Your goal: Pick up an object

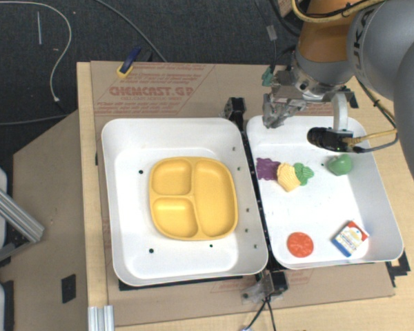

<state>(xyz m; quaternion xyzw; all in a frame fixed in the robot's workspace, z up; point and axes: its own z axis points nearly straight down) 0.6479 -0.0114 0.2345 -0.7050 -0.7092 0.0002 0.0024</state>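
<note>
Nearest, at the right bin's (372, 185) front edge: red disc (300, 244), small carton (350, 238) tilted diagonally. Mid-bin: corn cob (288, 177), long axis diagonal, between purple (265, 167) and green (303, 172) pieces. Gripper (274, 118) at back-left corner; finger spread indiscernible.

Purple piece (265, 167), yellow corn (288, 178), green toy (303, 172) clustered, right bin.

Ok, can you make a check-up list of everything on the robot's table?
Surface: cardboard-topped bench bearing left bin and right bin.
Job's things: in right bin, purple piece, yellow corn, green piece, green ball, red disc, small box.
Clutter: yellow divided plate in left bin.
Gripper: above right bin's far edge, holding nothing.
Cables: white cable on the dark floor.
Surroundings: metal frame at left.
</note>
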